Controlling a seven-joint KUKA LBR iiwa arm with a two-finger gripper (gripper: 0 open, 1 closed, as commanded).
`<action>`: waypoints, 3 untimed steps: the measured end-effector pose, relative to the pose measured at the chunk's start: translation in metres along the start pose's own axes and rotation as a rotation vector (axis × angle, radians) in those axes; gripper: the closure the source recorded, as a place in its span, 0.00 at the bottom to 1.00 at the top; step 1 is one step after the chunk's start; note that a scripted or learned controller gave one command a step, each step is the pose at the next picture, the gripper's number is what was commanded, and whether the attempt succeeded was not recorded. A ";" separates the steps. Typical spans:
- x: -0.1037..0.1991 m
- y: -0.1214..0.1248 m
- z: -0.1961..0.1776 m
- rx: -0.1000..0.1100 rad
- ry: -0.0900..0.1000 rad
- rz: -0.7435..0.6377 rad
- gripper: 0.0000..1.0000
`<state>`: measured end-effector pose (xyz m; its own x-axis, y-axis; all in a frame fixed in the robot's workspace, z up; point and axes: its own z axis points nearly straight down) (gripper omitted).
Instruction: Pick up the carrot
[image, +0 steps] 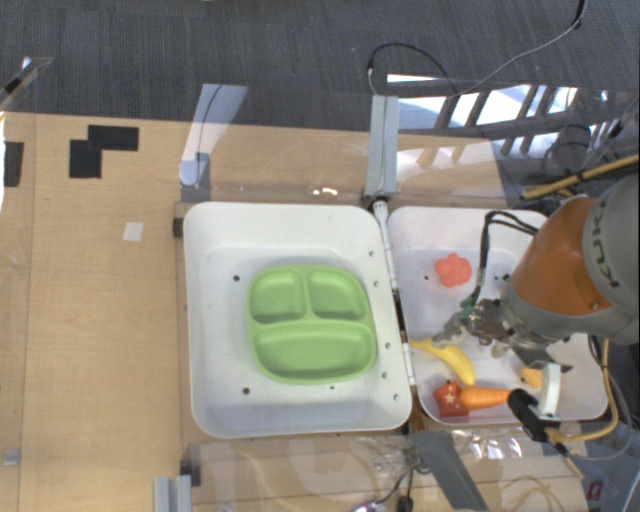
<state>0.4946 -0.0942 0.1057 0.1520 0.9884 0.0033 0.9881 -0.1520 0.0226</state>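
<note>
At left, a green divided plate (310, 323) resting in the middle of the left white bin (215, 250). In the right white bin (420, 235), a pink-red strawberry-like piece (453, 269) toward the back, a yellow banana (449, 359) near the middle, and the orange carrot (483, 398) lying along the front wall beside a small red item (449, 399). Further right, poised above the bin floor behind the banana, the gripper (478, 318) of the grey-and-orange arm (565, 270), grasp impossible to tell from this angle.

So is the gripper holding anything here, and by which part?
Nothing visibly held. The gripper sits in the right bin above the banana; the carrot lies apart, untouched.
</note>
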 end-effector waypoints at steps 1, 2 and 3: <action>-0.014 -0.001 -0.128 0.020 -0.004 -0.004 0.00; 0.029 -0.009 -0.077 0.024 -0.003 -0.052 0.00; -0.022 0.000 -0.111 0.022 -0.002 -0.157 0.00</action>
<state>0.4884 -0.1161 0.2168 -0.0048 1.0000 -0.0006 1.0000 0.0048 0.0012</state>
